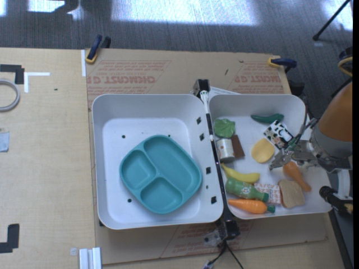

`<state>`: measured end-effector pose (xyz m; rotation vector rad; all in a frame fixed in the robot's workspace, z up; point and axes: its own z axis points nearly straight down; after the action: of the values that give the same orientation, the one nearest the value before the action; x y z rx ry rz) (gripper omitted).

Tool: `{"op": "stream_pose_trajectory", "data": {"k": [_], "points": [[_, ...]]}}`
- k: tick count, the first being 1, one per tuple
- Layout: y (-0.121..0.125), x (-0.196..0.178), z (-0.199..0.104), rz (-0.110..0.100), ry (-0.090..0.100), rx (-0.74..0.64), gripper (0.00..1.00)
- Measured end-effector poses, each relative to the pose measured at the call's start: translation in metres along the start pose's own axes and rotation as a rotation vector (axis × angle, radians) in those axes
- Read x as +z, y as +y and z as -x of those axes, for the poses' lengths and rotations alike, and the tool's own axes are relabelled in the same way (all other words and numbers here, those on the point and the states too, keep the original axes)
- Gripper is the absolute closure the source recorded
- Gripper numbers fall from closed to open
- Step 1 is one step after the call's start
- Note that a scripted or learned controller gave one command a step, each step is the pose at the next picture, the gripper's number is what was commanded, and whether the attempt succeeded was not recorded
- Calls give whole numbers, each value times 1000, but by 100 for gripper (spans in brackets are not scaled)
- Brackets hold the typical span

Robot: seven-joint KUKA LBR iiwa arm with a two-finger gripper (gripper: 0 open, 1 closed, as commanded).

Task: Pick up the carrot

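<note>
Looks like we're at the reach-in stage of the carrot pick, nothing lifted yet. The gripper point(282, 160) hangs low over the right side of the right-hand bin point(255, 101), its thin metal tips pointing toward the middle of the pile. Whether it's spread or closed we honestly can't tell from this angle, it's just a tangle of grey metal against a white floor.

There are two orange things here, which makes it tricky. Right under and just to the right of the gripper lies an orange stick-shaped piece point(295, 176), maybe a carrot, maybe not. The obvious carrot point(248, 205), orange with a green end, lies well below and to the left of the gripper, along the near wall of the bin. It's touching or nearly touching the green bottle point(245, 190) just above it, and a slice of bread point(291, 194) sits near its green end, below the gripper.

Also around: a yellow round thing point(262, 151) just left of the gripper, a banana point(241, 175) further left and down, and a cow-patterned piece point(277, 133) just above it.

If we're after the carrot by the wall, our guess is that the next move means shifting down-left, lining up across the carrot's body, and dropping between the bottle and the wall. That's a tight gap, so bumping the bottle seems likely.

The teal divided plate point(160, 174) sits in the other bin, far left.
</note>
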<state>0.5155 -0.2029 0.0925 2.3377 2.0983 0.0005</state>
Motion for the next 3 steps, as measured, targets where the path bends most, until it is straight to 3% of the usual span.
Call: {"op": "stream_pose_trajectory", "data": {"k": [1, 3], "points": [[29, 0, 5, -1, 3, -247, 0], [29, 0, 5, -1, 3, -248, 0]]}}
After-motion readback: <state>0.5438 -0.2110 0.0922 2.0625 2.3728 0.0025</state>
